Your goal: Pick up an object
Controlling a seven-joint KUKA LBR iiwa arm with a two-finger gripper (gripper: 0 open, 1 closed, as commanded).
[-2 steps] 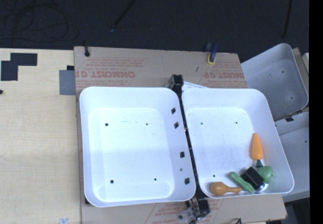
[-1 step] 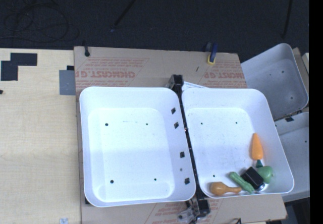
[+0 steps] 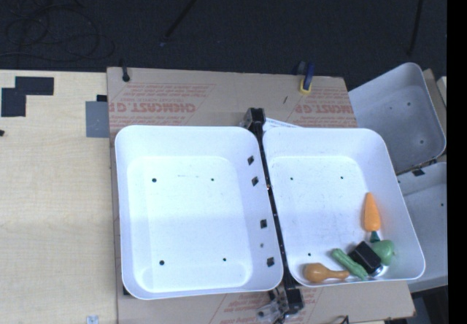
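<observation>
Several small objects lie in the near right corner of the right bin (image 3: 321,141). An orange carrot-shaped piece (image 3: 371,212) rests near the bin's right wall. Below it, a black block (image 3: 365,257) sits against a green piece (image 3: 382,249), and a long green pod (image 3: 349,263) lies to its left. A yellow-orange gourd-shaped piece (image 3: 323,272) lies by the front wall.
The left bin (image 3: 139,141) stands beside the right one, joined along a black clipped seam (image 3: 264,202). Both rest on a cardboard sheet (image 3: 182,100) on a wooden bench. A grey metal plate (image 3: 398,107) lies at the right, a yellow clamp (image 3: 306,82) at the back.
</observation>
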